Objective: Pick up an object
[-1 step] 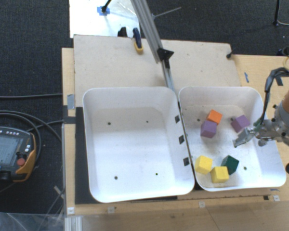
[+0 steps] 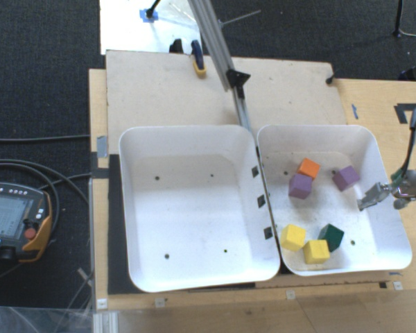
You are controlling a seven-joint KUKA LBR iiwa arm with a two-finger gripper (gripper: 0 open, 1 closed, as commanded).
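Note:
The right bin [image 2: 385, 179] holds several small cubes. An orange cube [image 2: 308, 167] touches a purple cube [image 2: 300, 186] near the middle. A second purple cube [image 2: 345, 177] lies further right. Toward the front sit two yellow cubes [image 2: 293, 238] [image 2: 316, 251], with a dark green cube [image 2: 331, 236] beside them. My gripper [image 2: 371, 198] reaches in over the bin's right rim, just right of and below the second purple cube. Nothing shows in its grasp.
The left bin [image 2: 135, 186] stands beside the right one, with a dividing rim between them. A slanted metal pole [image 2: 215, 40] crosses the bench behind the bins. A teach pendant [image 2: 14, 220] lies on the floor at the left.

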